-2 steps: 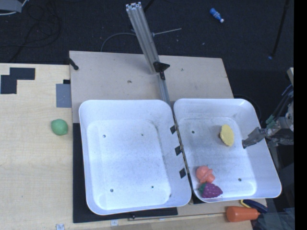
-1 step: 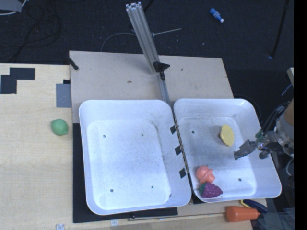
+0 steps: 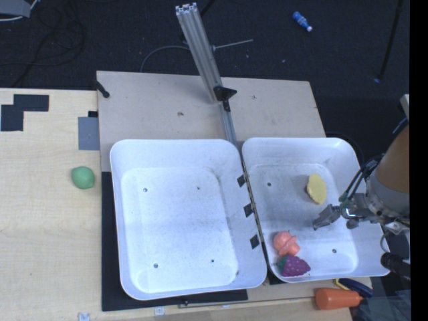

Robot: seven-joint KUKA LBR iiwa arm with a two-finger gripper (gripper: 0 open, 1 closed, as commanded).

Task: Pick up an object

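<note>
Jaws over right bin, state unclear. Yellow piece just above them; orange toy below-left.

Bins white matt plastic, speckled; bench pale wood; slanted rail ribbed bare metal.

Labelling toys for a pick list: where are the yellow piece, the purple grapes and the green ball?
yellow piece (image 3: 316, 188), camera view, its middle
purple grapes (image 3: 295, 267), camera view, centre of bunch
green ball (image 3: 83, 177), camera view, its middle
</note>
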